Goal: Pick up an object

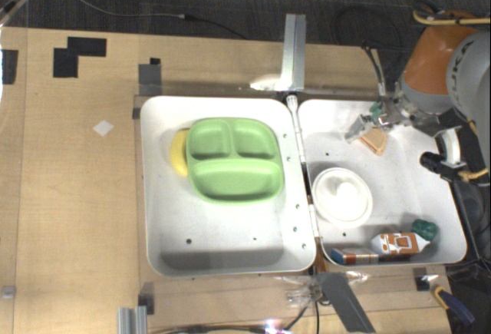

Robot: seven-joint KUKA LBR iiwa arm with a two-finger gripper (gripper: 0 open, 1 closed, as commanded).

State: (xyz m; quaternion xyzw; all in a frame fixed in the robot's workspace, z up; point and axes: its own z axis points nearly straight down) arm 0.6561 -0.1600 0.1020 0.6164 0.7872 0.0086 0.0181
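My gripper (367, 125) hangs over the back of the right bin (441, 194), at the end of the grey arm with its orange band (430, 64). A small tan wooden block (375, 143) sits right at the gripper's tip, touching or just beneath it; I cannot make out whether it is gripped. In the same bin a white bowl (343, 195) lies near the middle. A small bottle with a brown label and green cap (402, 243) lies on its side at the front, and a pen-like stick (354, 256) lies along the front wall.
The left bin (165, 233) holds a green divided plate (232, 159) with a yellow object (178, 153) poking out at its left. A metal post (294, 48) stands behind the divide between the bins. Black cables (460, 171) hang by the right bin's right wall.
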